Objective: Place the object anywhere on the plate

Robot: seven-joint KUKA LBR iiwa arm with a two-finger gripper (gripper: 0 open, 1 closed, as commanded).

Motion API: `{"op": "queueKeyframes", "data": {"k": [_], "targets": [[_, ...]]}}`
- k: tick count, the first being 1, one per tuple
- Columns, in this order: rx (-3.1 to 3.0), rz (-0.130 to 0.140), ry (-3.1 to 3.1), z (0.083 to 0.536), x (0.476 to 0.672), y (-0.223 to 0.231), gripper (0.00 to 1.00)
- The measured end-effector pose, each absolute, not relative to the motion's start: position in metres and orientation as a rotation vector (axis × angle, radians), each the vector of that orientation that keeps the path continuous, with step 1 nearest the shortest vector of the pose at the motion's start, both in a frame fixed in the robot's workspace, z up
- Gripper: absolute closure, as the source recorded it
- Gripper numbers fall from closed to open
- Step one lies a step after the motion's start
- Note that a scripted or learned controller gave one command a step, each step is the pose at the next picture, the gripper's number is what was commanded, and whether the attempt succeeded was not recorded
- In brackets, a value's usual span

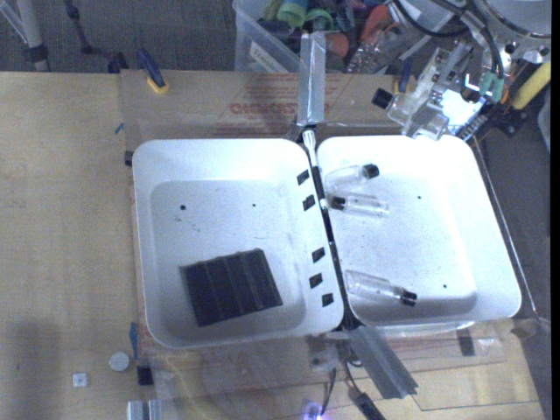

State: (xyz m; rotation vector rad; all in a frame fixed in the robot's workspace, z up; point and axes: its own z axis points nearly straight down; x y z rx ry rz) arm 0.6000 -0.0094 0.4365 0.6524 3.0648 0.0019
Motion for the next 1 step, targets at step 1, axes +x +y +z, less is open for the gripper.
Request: {"op": "queueKeyframes", "data": {"k": [1], "targets": [[0.437,0.0,3.109,0.4361,0.4801,-0.0303,1.0]]}}
